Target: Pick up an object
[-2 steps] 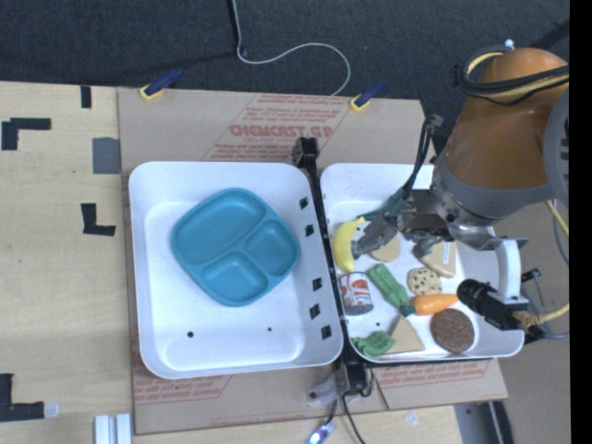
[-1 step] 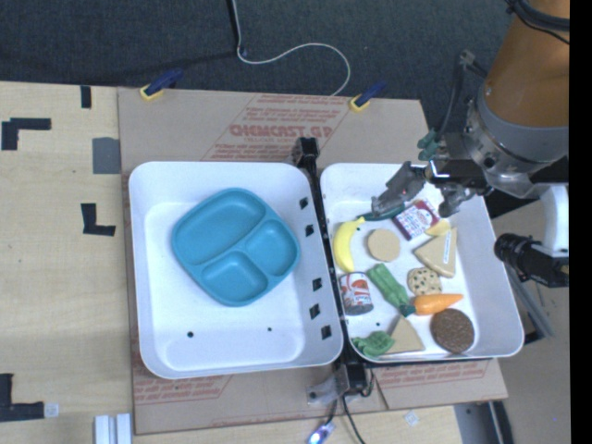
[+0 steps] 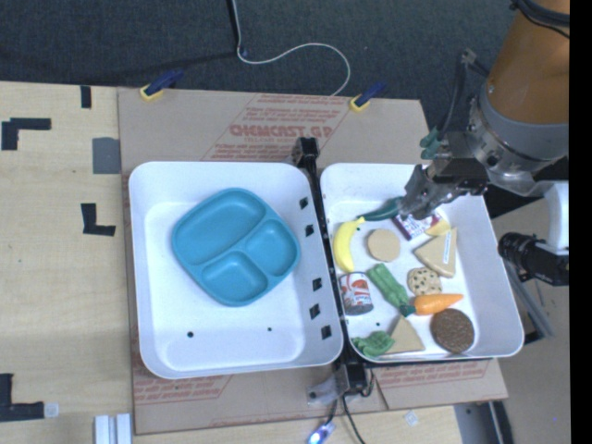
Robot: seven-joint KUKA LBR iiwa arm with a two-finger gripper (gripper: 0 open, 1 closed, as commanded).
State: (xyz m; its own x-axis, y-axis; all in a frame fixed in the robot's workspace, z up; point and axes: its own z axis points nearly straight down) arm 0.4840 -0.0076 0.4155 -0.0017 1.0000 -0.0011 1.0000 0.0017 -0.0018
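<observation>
My claw (image 3: 418,203) is over the far part of the right bin (image 3: 499,276), tips down among the toy food. Can't tell from this angle how far it's open, or whether anything is between the tips. A small dark-and-white packet (image 3: 410,226) sits right at the tips, touching or just under them; a green piece (image 3: 377,214) pokes out to the left of the claw.

The rest of the right bin:
- banana (image 3: 344,245) at the left wall
- round tan biscuit (image 3: 383,245) just right of the banana
- cheese wedge (image 3: 440,252) right of the biscuit
- green pickle (image 3: 388,287) in the middle, lying slantwise
- small can (image 3: 357,293) near the left wall
- chip cookie (image 3: 423,280) and carrot (image 3: 437,302) to the right of the pickle
- brown round cookie (image 3: 452,329) in the near right corner
- tan wedge (image 3: 405,335) and a green leafy bit (image 3: 374,344) at the near edge

The left bin (image 3: 157,340) holds a blue divided plate (image 3: 235,245), lying flat, well apart from my claw.
</observation>
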